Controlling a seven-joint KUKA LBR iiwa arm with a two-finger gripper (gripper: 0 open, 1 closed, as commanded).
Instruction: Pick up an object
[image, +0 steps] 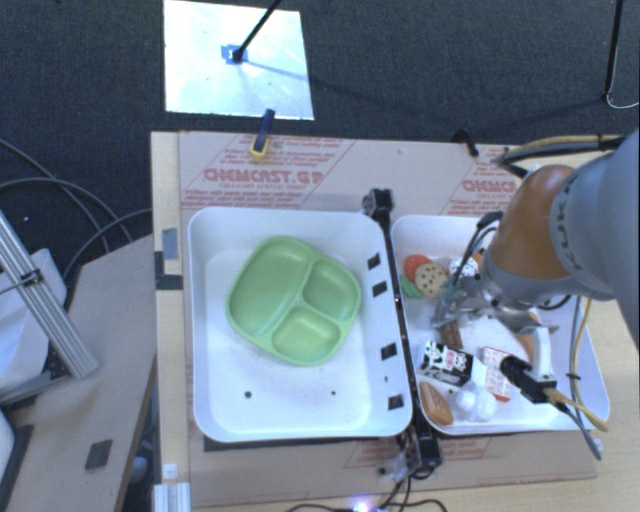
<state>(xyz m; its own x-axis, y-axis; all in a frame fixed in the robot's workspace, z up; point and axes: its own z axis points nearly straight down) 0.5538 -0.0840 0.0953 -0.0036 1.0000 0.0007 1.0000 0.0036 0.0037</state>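
Bench (300, 165) carries two white bins side by side. Left bin (230, 405) holds a green divided plate (295, 298) near its middle. Right bin (592, 395) holds the small pieces: a black-and-white carton (446, 363) toward the near edge, a round cookie (432, 278) and an orange-red piece (416, 265) by the far left corner, a bread-like piece (436, 402) and a white lump (477, 402) at the near edge. Arm (560, 235) hangs over this bin, and the gripper (452, 310) sits low between cookie and carton; whether it is wide, narrow or holding anything cannot be told. A good pick probably means settling squarely over one piece, likely the carton, clear of its neighbours, before closing
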